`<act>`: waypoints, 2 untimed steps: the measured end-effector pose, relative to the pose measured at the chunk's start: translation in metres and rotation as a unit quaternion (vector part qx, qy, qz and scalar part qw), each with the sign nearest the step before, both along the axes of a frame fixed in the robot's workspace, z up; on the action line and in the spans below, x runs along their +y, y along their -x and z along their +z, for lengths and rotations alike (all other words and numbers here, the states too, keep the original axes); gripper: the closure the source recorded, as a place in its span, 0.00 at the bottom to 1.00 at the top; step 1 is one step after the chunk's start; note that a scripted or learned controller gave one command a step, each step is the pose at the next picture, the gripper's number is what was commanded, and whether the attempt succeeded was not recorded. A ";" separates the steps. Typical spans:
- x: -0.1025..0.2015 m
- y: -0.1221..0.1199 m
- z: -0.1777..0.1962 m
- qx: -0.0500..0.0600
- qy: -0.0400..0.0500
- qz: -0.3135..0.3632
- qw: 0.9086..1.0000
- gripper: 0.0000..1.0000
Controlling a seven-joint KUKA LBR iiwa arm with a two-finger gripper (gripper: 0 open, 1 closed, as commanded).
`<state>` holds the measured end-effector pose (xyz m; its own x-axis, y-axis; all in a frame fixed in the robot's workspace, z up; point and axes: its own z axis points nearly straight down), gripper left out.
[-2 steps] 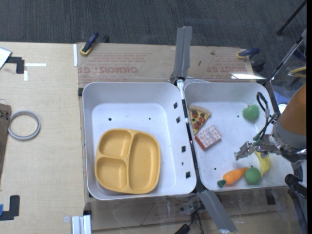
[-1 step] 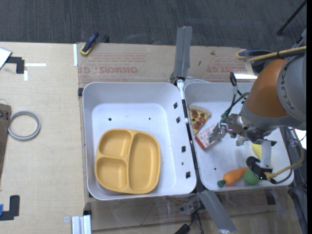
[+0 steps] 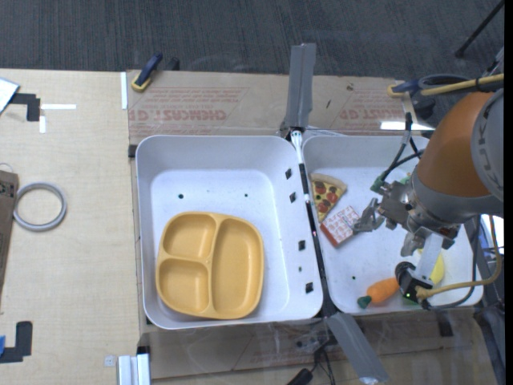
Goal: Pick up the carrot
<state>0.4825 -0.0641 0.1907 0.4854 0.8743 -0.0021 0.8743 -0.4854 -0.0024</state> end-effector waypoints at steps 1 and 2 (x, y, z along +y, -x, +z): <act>0.067 0.005 0.000 0.001 0.000 0.004 1.000 0.00; 0.001 0.006 0.000 0.000 0.001 -0.084 0.996 0.00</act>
<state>0.4768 -0.0631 0.1904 0.6246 0.7810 -0.0037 0.7810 -0.6246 -0.0026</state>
